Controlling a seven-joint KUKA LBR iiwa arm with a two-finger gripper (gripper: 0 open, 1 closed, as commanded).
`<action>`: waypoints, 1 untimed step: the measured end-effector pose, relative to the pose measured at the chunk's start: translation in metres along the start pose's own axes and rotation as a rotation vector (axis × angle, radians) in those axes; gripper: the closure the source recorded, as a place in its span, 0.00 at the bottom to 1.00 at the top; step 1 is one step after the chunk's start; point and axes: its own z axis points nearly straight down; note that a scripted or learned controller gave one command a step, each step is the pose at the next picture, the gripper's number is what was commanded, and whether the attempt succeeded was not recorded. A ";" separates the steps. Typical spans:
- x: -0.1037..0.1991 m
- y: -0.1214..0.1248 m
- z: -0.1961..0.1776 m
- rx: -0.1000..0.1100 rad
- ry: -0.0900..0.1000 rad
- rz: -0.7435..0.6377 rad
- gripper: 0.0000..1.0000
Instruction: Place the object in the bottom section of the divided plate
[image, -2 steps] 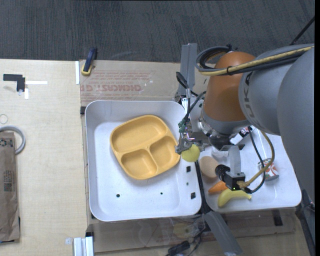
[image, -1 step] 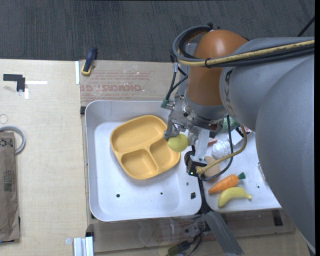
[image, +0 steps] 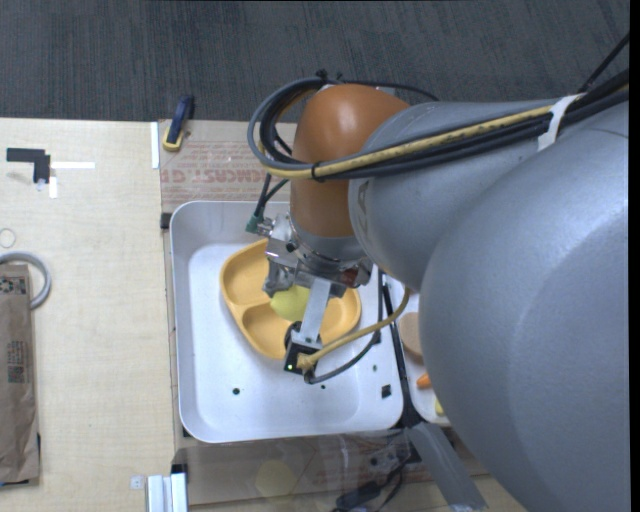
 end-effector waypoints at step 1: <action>0.047 0.053 -0.048 -0.002 0.001 0.156 1.00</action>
